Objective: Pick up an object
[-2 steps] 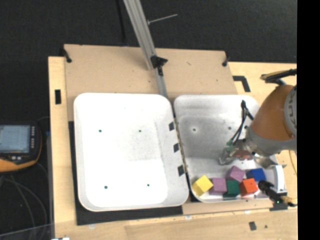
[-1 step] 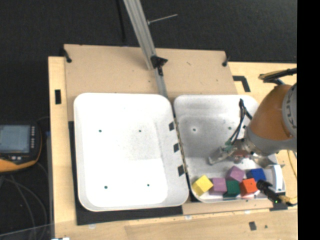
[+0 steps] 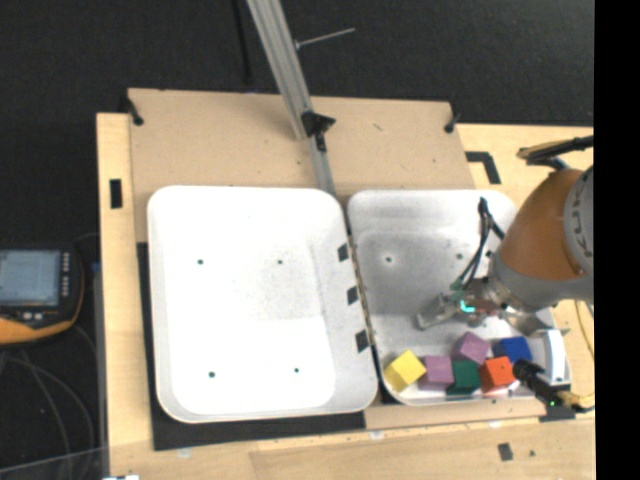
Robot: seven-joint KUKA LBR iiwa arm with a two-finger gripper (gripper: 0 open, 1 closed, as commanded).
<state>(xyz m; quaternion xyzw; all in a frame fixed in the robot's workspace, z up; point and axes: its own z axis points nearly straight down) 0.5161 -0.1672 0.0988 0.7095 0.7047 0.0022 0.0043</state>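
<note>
No writing is legible anywhere. The arm (image 3: 545, 243) reaches in from the right over the right bin (image 3: 420, 228), its gripper (image 3: 440, 315) low above the bin floor — whether it is clenched or released, I cannot tell. The blocks — yellow (image 3: 406, 369), purple (image 3: 472, 348), green (image 3: 465, 374), orange (image 3: 497, 372), blue (image 3: 513, 350) — cluster just beside it along the bin's near edge.

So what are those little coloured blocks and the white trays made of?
The blocks, like the yellow block and orange block, look like painted wood or foam: matte, flat colour, blunt corners. I can't tell which. The white bins look like moulded plastic, with rounded rims and a slight sheen.
</note>
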